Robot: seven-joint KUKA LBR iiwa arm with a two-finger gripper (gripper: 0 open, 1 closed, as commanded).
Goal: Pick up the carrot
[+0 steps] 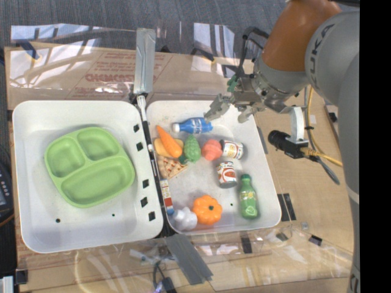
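The carrot [168,141] is orange and tapered, lying at the left side of the right bin [267,182] close to the divider. My gripper [231,111] hangs above the bin's far right corner, up and to the right of the carrot, well apart from it. Its two fingers [215,108] are spread open with nothing between them. A blue and white bottle [192,126] lies between the gripper and the carrot.
Around the carrot lie a green vegetable [192,149], a waffle piece [171,165], a pink item [212,150], two cans [227,173], a green bottle [247,196] and a pumpkin [208,210]. The left bin [30,182] holds a green divided plate [90,165].
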